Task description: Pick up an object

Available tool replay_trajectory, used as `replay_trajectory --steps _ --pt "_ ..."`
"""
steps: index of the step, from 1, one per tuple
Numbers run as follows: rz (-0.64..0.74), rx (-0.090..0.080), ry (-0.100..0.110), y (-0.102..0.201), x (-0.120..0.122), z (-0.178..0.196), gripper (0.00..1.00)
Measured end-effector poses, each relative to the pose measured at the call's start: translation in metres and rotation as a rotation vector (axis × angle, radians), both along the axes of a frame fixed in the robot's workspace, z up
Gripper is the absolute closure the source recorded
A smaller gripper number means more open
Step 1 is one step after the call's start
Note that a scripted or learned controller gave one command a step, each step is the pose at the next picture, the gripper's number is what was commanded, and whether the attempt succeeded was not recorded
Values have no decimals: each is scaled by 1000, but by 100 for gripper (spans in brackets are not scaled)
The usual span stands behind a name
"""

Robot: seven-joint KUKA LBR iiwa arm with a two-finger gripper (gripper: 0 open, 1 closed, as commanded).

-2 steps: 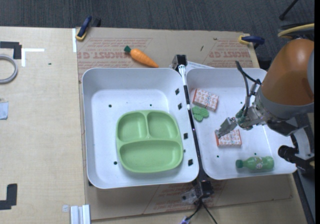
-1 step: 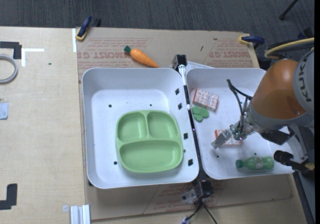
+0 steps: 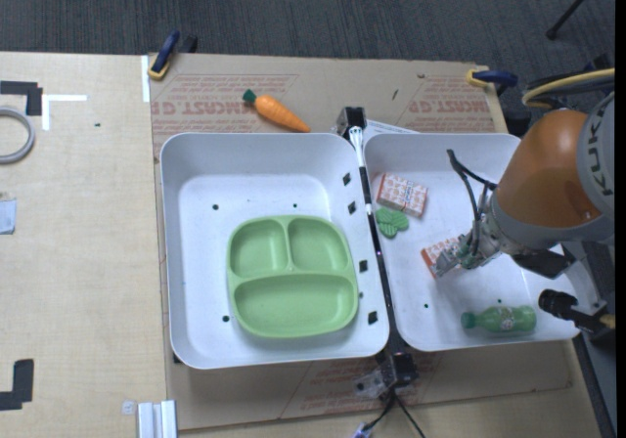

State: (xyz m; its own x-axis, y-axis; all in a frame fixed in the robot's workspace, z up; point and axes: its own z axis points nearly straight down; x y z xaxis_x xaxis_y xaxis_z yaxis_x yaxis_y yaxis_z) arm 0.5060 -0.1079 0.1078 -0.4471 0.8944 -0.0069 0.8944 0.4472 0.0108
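In the right bin point(image 3: 423, 321) lie a pink-and-white box point(image 3: 402, 194), a small green flat piece point(image 3: 391, 222), an orange-and-white packet point(image 3: 436, 256) and a green bottle point(image 3: 501, 320) on its side near the front wall. My gripper point(image 3: 462, 255) is low in this bin, right at the packet's right end and touching or nearly touching it. The wrist and cables hide how the gripper meets the packet. The grey and orange arm point(image 3: 553, 172) covers the bin's right part.
The left bin point(image 3: 186, 231) holds a green divided plate point(image 3: 291, 276). An orange carrot point(image 3: 278, 110) lies on the cardboard behind the bins. Clamps sit at the board's back corners.
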Motion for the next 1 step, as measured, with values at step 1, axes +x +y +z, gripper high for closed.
replay_trajectory --steps 1 --pt "62 0 10 88 57 180 100"
